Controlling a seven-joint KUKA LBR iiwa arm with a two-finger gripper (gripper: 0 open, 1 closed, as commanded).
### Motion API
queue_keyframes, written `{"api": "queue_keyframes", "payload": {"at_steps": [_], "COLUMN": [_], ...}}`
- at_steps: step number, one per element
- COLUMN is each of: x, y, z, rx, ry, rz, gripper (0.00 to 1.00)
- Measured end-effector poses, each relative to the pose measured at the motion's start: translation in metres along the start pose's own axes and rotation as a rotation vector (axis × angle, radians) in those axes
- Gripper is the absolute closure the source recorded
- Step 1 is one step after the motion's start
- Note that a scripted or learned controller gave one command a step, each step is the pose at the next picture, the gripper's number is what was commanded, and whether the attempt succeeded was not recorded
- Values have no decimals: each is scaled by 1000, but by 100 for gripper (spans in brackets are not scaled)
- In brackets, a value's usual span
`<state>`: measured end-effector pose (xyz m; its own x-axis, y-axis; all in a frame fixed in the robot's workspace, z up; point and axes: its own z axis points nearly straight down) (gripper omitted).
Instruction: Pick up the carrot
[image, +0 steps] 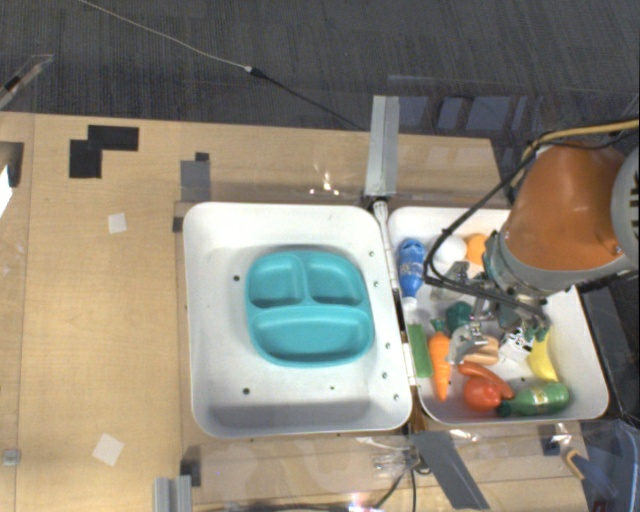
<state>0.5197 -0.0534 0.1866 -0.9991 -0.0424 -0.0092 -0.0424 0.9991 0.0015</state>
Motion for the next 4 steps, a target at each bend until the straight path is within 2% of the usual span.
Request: {"api": "queue_keyframes", "payload": {"at_steps": [1,2,3,4], "x": [16,27,28,31], "y": [54,10,-32,-30], "z": [1,1,75,97], "rx": [-1,2,3,1], "ry": [2,1,5,-5], "rz": [-27,9,472,893], "gripper": [0,0,0,0]}}
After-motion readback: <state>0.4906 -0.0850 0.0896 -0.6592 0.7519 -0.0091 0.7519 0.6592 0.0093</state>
